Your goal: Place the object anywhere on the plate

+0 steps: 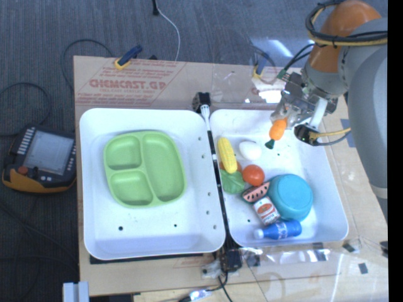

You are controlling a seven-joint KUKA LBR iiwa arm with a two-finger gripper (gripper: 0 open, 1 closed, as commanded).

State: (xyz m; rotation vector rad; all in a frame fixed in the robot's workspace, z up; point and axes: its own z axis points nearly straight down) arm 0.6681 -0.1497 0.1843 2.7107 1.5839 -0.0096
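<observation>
Gripper [281, 119] clamps a toy carrot [276, 131] between its fingers; jaws closed narrowly on the orange body, green tip hanging down-left. Carrot is lifted above the far part of the right bin [327, 168]. Below it lie a white egg [250, 150], corn cob [227, 155], tomato [254, 174], blue bowl [291, 195]. Green divided plate [143, 168] sits in the left bin [94, 219], well apart.

Two white bins: left bin [94, 231], right bin [327, 168]. Left bin: one green divided plate [143, 168]. Right bin, one of each: corn cob [227, 155], white egg [250, 150], tomato [254, 174], watermelon slice [255, 192], can [267, 211], blue bowl [292, 197], blue bottle [279, 231], green leaf [230, 182]; one carrot [276, 131] at the gripper [291, 119].
</observation>
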